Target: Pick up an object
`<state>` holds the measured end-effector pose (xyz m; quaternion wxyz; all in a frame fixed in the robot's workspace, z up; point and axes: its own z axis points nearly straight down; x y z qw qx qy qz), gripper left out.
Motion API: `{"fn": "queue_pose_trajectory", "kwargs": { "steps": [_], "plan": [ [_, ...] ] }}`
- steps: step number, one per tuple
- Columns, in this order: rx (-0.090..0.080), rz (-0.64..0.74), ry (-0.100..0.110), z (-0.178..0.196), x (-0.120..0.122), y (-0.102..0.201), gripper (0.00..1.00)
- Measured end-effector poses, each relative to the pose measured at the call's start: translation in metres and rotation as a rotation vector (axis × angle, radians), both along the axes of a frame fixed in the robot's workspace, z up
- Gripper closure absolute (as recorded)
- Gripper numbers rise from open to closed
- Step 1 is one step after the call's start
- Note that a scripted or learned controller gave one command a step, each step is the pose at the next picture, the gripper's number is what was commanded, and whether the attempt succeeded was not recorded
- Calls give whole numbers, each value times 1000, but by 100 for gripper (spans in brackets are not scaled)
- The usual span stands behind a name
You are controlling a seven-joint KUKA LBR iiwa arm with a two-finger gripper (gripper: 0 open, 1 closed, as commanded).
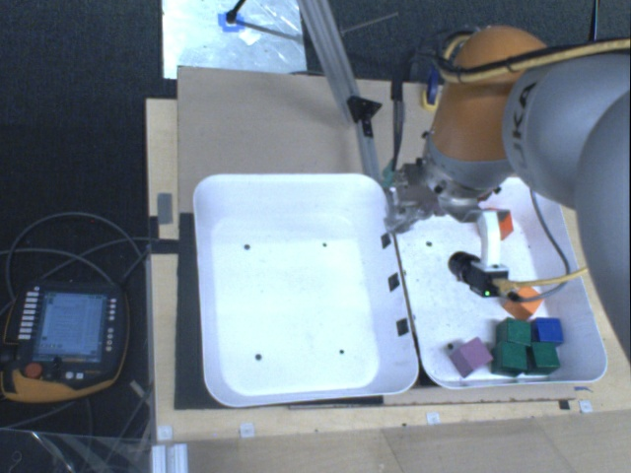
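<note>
My gripper (402, 205) hangs under the orange wrist band, over the far left corner of the right bin (434, 264), close to the wall shared with the left bin. Nothing shows between it and the bin floor. At the right bin's near end lie a purple block (470, 355), green blocks (514, 347) and a blue block (547, 330). An orange piece (524, 302) sits just behind them, partly covered by the yellow cable. Another orange piece (506, 225) peeks out beside the wrist bracket.
The left bin (286, 274) lies beside the right one, with only small dark specks on its floor. A slanted metal pole (335, 57) crosses behind the bins. A teach pendant (67, 338) rests on the floor at the left.
</note>
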<state>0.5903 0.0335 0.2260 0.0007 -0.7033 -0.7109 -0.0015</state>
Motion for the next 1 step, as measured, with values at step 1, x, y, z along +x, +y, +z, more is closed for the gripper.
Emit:
{"fn": "queue_pose_trajectory", "kwargs": {
  "steps": [1],
  "plan": [
    [0,0,1,-7,-6,58,100]
  ]
}}
